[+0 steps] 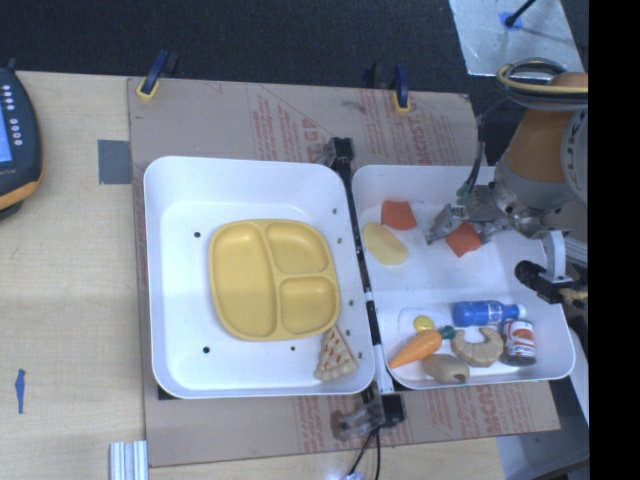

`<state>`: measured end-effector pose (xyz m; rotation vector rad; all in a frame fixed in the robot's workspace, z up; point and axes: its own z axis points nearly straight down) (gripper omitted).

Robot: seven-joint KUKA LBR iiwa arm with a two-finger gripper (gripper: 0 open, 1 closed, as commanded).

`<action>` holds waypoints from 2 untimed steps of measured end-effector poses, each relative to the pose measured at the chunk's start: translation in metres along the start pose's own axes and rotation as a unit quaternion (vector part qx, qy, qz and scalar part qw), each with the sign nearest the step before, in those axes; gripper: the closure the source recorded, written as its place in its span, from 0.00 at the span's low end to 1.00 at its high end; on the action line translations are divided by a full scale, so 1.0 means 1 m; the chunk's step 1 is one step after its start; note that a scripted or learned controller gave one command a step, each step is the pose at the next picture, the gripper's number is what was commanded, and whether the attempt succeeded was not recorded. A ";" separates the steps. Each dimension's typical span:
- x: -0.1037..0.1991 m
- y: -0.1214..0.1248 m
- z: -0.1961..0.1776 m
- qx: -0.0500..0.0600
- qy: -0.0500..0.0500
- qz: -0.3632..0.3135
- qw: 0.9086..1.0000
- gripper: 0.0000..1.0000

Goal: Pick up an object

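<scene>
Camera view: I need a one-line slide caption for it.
Gripper low in right bin beside orange block; yellow tray in left bin.

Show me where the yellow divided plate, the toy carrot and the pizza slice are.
yellow divided plate (243,276): camera view, on its large left compartment.
toy carrot (418,347): camera view, on the middle of its orange body.
pizza slice (335,356): camera view, on its topping side.
</scene>
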<state>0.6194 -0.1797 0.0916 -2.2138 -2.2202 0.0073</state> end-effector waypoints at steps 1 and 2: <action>-0.002 0.002 -0.012 -0.002 -0.001 0.000 1.000 1.00; 0.069 0.020 -0.056 -0.006 -0.001 -0.004 1.000 1.00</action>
